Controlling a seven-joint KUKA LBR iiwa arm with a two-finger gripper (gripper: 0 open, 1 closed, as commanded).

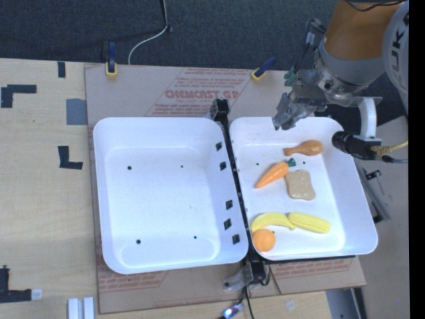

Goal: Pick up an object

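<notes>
My gripper (287,119) hangs above the back edge of the right bin (358,208), with nothing seen between its fingers. In that bin lie a brown chicken drumstick (305,149), an orange carrot (272,175) with a green top, a tan slice of bread (300,185), a yellow banana (271,220), a yellow corn cob (309,222) and an orange fruit (264,240). The drumstick is the nearest item, just below and right of the gripper.
The left bin (113,178) sits beside the right one, split from it by a black clip-lined divider (228,178). Both rest on a cardboard sheet (186,95) held by clamps at its back edge.
</notes>
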